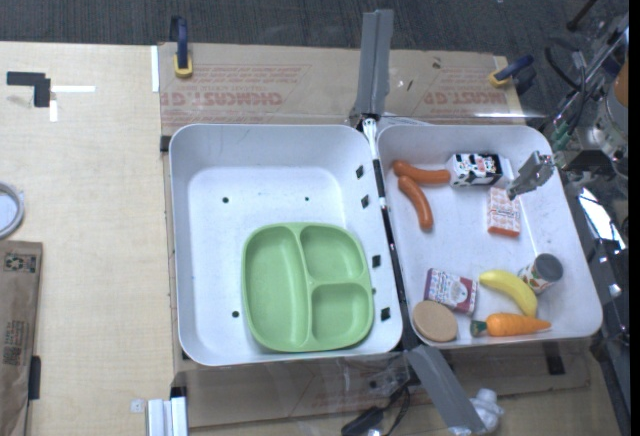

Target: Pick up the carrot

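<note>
The carrot (517,325) is orange with a green stub and lies flat in the front right corner of the right bin (465,246), pointing right. My gripper (528,176) hangs over the bin's far right part, just above a red and white packet (504,214). It is well behind the carrot and apart from it. Nothing shows in the gripper.
Next to the carrot are a banana (510,290), a small can (542,272), a red carton (450,290) and a round brown biscuit (435,321). Two sausages (417,202) and a cow-print carton (474,169) lie at the back. A green divided plate (308,286) sits in the left bin (200,224).
</note>
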